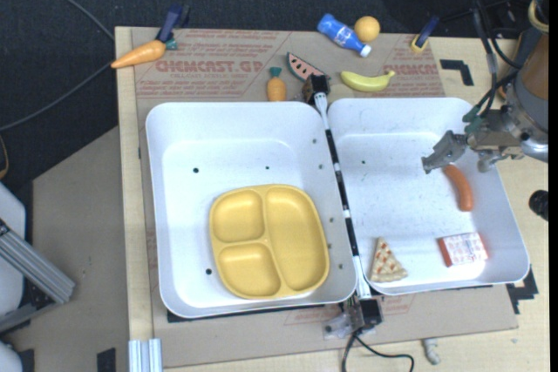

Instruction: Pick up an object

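Note:
An orange-red sausage (461,188) lies in the right bin (392,126) near its right wall. My gripper (455,161) hangs just over the sausage's upper end, and it is open, with one finger (436,158) reaching left and the other to the right. Nothing sits between the fingers. A pizza slice (386,261) lies at the bin's front, and a red and white packet (462,250) rests at its front right corner.
The left bin (183,144) holds a yellow divided plate (268,238). On the cardboard behind the bins lie a carrot (139,55), a blue bottle (342,34), an orange ball (367,28), a banana (366,80) and a watermelon slice (299,65).

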`<state>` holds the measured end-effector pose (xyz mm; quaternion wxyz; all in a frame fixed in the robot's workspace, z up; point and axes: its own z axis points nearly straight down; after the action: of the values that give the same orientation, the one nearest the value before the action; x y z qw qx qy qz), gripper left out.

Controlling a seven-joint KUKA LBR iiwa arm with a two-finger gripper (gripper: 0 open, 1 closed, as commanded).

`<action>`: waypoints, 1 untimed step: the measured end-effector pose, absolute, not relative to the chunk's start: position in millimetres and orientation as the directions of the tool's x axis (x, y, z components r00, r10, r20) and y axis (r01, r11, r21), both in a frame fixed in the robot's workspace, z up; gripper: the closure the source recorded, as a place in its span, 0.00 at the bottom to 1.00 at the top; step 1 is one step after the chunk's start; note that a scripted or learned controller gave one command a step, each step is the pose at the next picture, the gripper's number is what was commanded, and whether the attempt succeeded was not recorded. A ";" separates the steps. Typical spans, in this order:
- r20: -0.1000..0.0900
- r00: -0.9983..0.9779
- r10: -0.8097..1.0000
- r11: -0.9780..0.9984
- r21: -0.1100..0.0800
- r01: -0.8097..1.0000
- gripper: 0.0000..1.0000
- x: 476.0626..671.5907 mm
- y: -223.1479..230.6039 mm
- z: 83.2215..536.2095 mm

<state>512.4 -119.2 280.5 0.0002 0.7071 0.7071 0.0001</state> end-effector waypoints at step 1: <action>-0.002 0.001 1.000 -0.001 0.002 1.000 0.00 562.8 -168.5 281.0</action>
<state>562.8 -168.5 281.0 0.0015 0.7074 0.7068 0.0003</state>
